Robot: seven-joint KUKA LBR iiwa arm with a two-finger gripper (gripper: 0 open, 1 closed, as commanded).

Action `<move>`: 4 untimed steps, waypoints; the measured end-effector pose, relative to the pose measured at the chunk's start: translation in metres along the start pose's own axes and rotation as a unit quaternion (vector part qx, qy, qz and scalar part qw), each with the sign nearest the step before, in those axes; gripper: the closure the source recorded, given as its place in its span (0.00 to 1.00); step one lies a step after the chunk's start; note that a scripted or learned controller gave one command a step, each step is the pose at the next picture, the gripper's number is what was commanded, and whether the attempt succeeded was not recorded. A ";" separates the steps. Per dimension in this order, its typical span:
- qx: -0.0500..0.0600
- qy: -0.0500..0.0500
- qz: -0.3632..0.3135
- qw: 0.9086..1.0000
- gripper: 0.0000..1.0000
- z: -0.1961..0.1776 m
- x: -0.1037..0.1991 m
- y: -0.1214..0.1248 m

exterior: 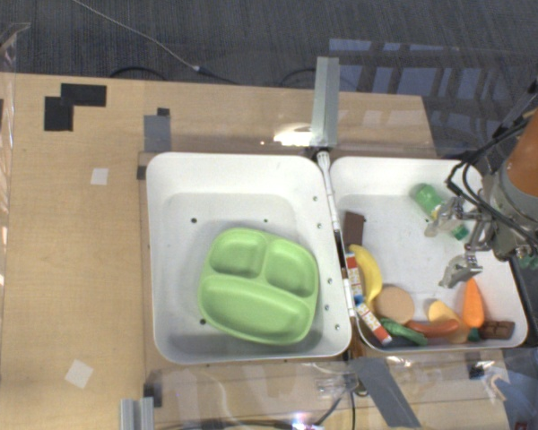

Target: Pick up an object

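Note:
My gripper (451, 246) hangs over the right side of the right bin (390, 182), open, with nothing between its fingers. A green object (426, 195) lies just up and left of it. An orange carrot (472, 303) lies just below it. Further left are a yellow banana (369, 271) and a round tan piece (395, 305). Along the bin's front wall lie a yellow wedge (441, 311), a red sausage (435, 327), a green pod (400, 335) and a brown bar (498, 330). A brown block (353, 229) leans by the left wall.
The left bin (188, 186) holds a green divided plate (260, 285), tilted toward its front. A metal post (325, 101) stands behind the seam between the bins. Cables run from the arm (524, 173) at the right edge.

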State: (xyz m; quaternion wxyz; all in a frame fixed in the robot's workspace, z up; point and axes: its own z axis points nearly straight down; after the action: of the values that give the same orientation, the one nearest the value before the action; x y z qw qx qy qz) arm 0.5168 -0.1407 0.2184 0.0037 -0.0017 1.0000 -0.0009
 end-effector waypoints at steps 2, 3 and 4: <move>0.001 -0.005 -0.104 0.995 0.00 0.128 0.010 -0.065; 0.000 -0.002 -0.165 0.986 0.00 0.130 -0.079 -0.063; 0.000 -0.003 -0.144 0.990 0.00 0.131 -0.114 -0.046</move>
State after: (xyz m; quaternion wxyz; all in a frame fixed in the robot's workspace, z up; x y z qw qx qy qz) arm 0.6322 -0.1861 0.0888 0.0065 -0.1457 0.9893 -0.0010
